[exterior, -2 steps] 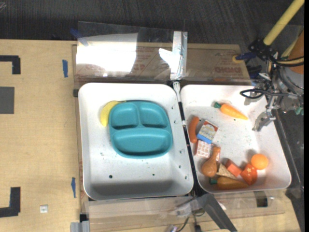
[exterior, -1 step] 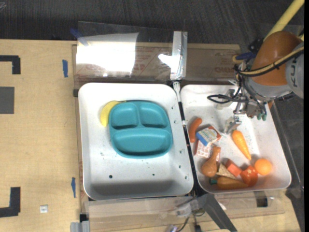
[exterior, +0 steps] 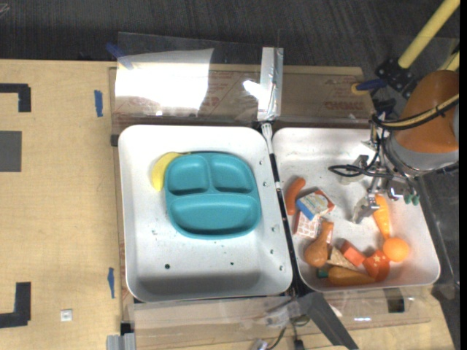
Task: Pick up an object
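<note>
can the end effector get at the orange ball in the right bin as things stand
Probably yes. The end effector hangs in the right bin, close above the orange ball. The ball's top is uncovered; an orange carrot lies between them and a red piece touches the ball, which could crowd a grasp.

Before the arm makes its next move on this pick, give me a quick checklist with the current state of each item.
1. Gripper is over the right bin, where the objects are: ok.
2. A target lies close: the orange carrot sits right beside the gripper: ok.
3. An object is held between the fingers: cannot tell.
4. Target is separated from its neighbours: not ok, the carrot's lower end meets the orange ball, with the toy pile nearby.
5. Left bin has free floor around the teal tray: ok.
</note>
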`<state>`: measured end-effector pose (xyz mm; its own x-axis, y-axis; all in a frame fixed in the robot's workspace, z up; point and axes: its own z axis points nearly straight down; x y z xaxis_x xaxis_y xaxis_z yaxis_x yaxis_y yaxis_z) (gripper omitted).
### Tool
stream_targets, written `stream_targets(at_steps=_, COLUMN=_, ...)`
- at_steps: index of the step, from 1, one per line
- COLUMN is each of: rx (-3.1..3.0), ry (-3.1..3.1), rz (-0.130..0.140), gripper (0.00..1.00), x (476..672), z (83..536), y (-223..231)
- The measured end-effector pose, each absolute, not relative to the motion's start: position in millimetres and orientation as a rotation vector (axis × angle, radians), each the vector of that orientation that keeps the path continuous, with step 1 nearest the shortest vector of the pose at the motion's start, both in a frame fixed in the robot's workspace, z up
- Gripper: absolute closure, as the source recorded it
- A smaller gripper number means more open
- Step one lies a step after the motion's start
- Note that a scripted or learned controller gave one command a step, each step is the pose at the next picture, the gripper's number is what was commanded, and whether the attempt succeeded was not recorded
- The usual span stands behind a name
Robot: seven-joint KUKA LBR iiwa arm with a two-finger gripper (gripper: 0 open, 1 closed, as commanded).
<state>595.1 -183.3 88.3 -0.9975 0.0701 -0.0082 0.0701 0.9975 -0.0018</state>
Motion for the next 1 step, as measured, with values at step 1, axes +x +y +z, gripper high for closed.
stream_targets(at_steps=1, rx=0.216, ry=3.125, rz=-0.002, gripper=0.0, x=555.6, z=88.5, y=-200.2)
